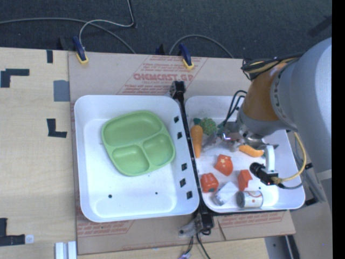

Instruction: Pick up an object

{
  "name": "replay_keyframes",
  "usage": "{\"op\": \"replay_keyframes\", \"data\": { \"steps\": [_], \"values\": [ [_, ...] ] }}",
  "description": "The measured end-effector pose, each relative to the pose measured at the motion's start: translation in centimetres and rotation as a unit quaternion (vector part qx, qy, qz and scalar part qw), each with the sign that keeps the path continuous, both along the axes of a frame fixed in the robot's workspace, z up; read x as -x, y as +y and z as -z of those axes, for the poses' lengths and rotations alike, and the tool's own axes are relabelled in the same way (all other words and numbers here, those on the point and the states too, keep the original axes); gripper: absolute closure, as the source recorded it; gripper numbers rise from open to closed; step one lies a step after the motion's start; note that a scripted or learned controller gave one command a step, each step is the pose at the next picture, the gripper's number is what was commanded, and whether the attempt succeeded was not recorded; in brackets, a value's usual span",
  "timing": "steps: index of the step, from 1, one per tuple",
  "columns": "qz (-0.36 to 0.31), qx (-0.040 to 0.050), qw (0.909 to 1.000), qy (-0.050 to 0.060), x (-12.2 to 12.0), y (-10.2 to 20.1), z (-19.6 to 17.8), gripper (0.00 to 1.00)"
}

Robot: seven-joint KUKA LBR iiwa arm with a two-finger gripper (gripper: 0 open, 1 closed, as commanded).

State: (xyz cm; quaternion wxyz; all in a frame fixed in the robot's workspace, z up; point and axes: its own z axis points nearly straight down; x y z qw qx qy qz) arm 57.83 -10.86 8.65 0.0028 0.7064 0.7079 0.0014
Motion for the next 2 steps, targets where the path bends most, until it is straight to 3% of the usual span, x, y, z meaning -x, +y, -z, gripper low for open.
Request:
{"op": "replay_keyframes", "data": {
  "steps": [1, 2],
  "values": [
    [0.001, -0.0006, 1.0, 0.004, 4.96, -1.19, -0.31, 0.0],
    [0.001, -0.0011, 1.0, 0.004, 4.91, -1.12, -1.27, 1.0]
  ]
}}
